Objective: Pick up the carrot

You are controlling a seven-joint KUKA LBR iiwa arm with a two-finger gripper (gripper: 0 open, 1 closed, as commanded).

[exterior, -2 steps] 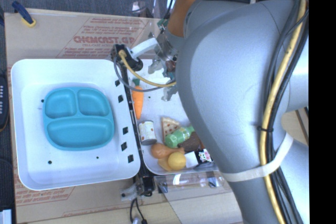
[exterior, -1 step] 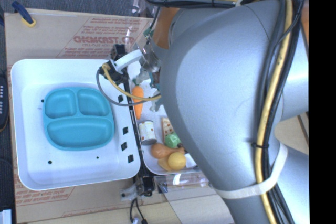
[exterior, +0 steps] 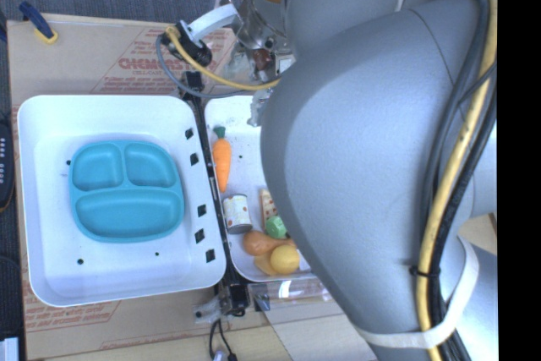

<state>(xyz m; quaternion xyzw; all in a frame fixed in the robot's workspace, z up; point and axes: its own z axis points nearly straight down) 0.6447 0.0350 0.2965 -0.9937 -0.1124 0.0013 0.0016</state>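
The carrot [exterior: 221,163] lies in the right bin [exterior: 239,112], hard against its left wall, long axis running far to near, green top at the far end. The gripper [exterior: 258,55] hovers farther back, just right; its opening I cannot tell.

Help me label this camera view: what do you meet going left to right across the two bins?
Left white bin, blue divided plate, black clips on the shared rim, carrot, small can, then the grey arm covering the right bin.
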